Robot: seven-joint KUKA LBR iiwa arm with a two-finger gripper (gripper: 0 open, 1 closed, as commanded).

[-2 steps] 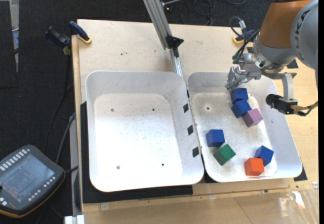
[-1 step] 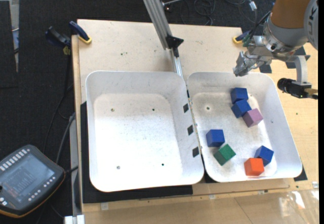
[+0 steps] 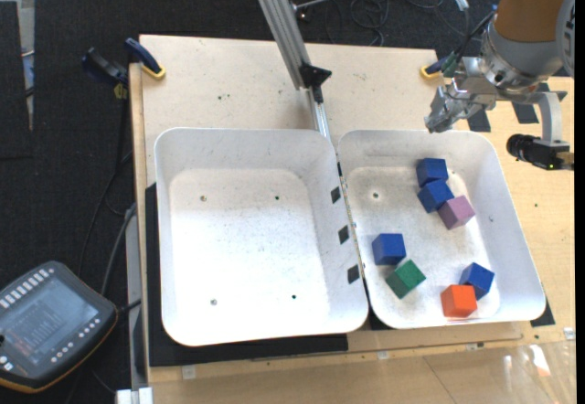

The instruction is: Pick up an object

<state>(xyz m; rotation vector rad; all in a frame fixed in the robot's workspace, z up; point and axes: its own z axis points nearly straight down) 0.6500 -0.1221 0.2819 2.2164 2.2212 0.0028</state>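
Blocks in the right bin [image 3: 512, 210] number seven: four blue [image 3: 431, 171] [image 3: 434, 196] [image 3: 388, 248] [image 3: 476, 280], one purple [image 3: 456, 211], one green [image 3: 405, 278] and one orange [image 3: 459, 301]; all are roughly cubic with no evident long axis, and most sit turned at an angle to the bin walls. Two blue blocks and the purple one touch in a cluster at the far middle, the orange block lies close to the near rim, and open floor remains along the left wall. The gripper [image 3: 441, 117] hangs over the far rim of the right bin, apart from every block, finger state not discernible, and the left bin [image 3: 174, 210] lies alongside.
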